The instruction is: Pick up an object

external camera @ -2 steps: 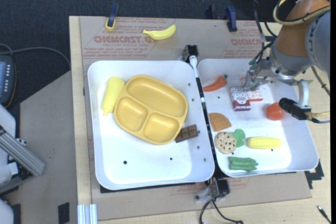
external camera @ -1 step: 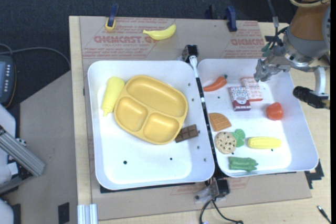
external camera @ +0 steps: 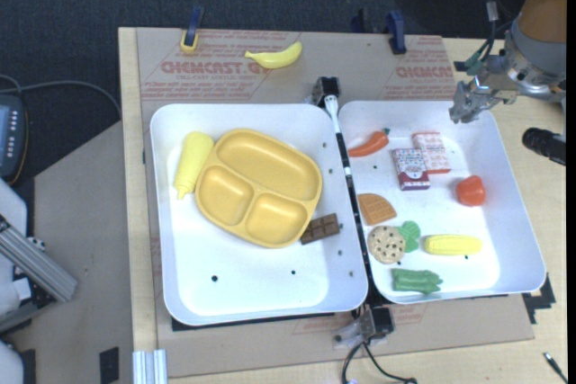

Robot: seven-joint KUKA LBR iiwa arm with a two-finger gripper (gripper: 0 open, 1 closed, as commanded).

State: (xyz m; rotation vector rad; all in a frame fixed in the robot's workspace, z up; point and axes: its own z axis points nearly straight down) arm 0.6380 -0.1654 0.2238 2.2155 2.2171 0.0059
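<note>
1. My gripper [external camera: 465, 108] hangs at the upper right of the frame, over the top edge of the right bin [external camera: 513, 220]; the orange-banded wrist sits above it toward the corner
2. Jaw state: cannot tell. The end of the tool is small and dark against the bin rim, and nothing is seen between its tips
3. So nothing is lifted yet, by my reading. The pick itself is all left to do: choose, descend, close, raise
4. Candidates in the right bin, all lying flat on its floor: a red-and-orange pepper [external camera: 369, 143] at upper left, two small boxes [external camera: 420, 161] touching each other at upper middle, a red tomato [external camera: 470, 191] right of them
5. Lower in the same bin: a waffle piece [external camera: 376, 209], a cookie [external camera: 387, 243] touching a green round piece [external camera: 410, 234], a corn cob [external camera: 452, 245], and a green vegetable [external camera: 417, 281] near the bottom rim
6. Left bin [external camera: 180, 283], centre left of frame: a yellow divided tray [external camera: 259, 186], a yellow bottle [external camera: 191, 163] against its left side, a chocolate piece [external camera: 320, 228] at its lower right corner
7. A banana [external camera: 275, 57] lies outside both bins on the board at top centre
8. Judgement: the boxes and the tomato are nearest me; the tomato stands apart from its neighbours, the cleaner target
</note>
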